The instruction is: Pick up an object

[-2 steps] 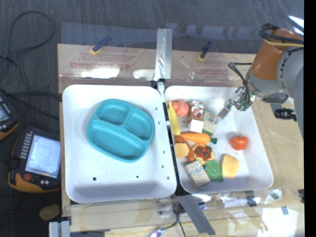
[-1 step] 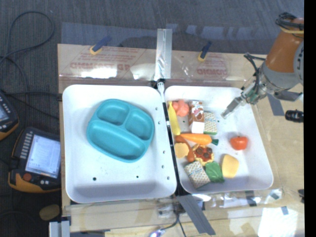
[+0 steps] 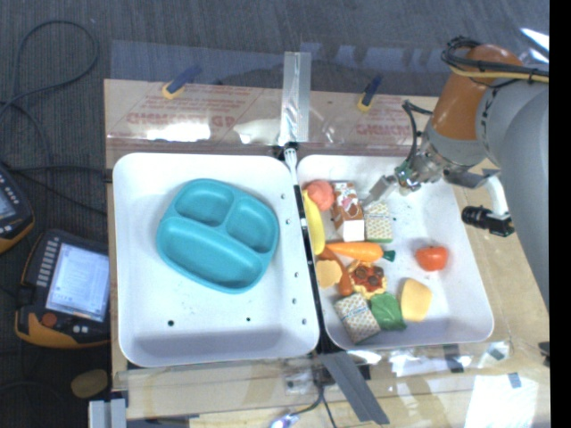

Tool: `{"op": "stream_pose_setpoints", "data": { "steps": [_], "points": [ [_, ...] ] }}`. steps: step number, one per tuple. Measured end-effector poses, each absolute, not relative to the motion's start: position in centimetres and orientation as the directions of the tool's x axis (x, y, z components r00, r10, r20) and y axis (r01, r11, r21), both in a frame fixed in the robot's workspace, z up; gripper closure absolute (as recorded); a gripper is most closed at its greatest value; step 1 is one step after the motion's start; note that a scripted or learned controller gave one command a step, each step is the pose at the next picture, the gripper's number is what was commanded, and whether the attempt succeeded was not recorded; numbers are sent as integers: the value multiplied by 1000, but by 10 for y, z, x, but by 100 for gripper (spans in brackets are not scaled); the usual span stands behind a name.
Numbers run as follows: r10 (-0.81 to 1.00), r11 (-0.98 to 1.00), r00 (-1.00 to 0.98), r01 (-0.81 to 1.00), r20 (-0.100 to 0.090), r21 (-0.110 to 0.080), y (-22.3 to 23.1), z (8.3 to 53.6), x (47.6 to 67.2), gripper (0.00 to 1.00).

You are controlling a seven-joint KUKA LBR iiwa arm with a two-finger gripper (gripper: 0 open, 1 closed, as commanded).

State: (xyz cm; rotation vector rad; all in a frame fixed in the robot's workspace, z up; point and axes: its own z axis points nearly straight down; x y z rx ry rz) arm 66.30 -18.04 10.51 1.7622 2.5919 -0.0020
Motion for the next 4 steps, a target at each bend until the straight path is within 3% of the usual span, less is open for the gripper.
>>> {"op": "stream_pose_setpoints", "data": {
  "steps": [1, 2, 3, 4],
  "points": [
    [988, 154, -154, 988, -3, -2, -159, 99, 668, 0],
    [1000, 19, -19, 1000, -7, 6, -145, 89, 670, 0],
    [949, 315, -315, 949, -11, 0, -136, 89, 669, 0],
    [962, 273, -273, 962, -1, -1, -130, 112, 651, 0]
  ]
}}
